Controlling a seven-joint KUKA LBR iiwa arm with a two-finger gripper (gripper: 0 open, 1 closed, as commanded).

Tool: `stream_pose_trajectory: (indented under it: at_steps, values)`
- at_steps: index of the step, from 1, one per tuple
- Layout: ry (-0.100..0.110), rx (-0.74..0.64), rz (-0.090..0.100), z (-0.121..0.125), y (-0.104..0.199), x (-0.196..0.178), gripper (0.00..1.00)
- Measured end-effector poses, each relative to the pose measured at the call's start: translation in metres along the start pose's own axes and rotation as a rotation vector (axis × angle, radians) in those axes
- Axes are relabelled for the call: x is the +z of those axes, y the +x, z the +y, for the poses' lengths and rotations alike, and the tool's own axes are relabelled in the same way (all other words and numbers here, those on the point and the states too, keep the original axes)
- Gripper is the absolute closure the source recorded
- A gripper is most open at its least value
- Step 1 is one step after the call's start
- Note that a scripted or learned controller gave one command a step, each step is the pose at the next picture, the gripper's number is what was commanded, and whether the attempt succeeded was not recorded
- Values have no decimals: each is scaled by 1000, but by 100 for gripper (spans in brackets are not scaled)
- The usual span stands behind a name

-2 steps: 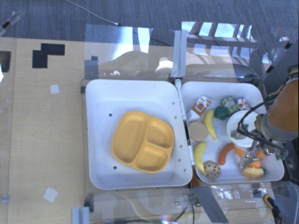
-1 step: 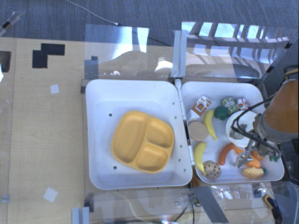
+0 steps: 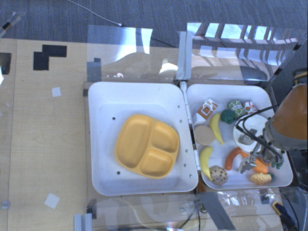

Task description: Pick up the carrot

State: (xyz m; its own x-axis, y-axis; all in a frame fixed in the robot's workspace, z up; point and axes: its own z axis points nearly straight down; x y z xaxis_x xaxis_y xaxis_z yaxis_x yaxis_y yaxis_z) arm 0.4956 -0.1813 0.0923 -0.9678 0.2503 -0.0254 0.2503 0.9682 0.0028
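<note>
Gripper (image 3: 252, 161), finger state unreadable, hangs over the carrot (image 3: 260, 166) in the right bin (image 3: 287, 177); probably light, stiff, best gripped mid-length.

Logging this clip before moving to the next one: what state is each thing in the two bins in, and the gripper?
Yellow divided plate: right way up in the left bin, nothing on it.
Carrot: lying in the right bin, beside the gripper.
Gripper: down in the right bin by the carrot.
Two bananas: lying loose.
Sausage: lying loose.
</note>
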Motion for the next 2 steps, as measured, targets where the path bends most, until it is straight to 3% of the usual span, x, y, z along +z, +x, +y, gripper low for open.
stream_pose_trajectory:
  at_steps: [1,2]
  values:
    - [1,-5,-19,1,-6,-14,100]
    - [0,-93,11,40,13,-89,100]
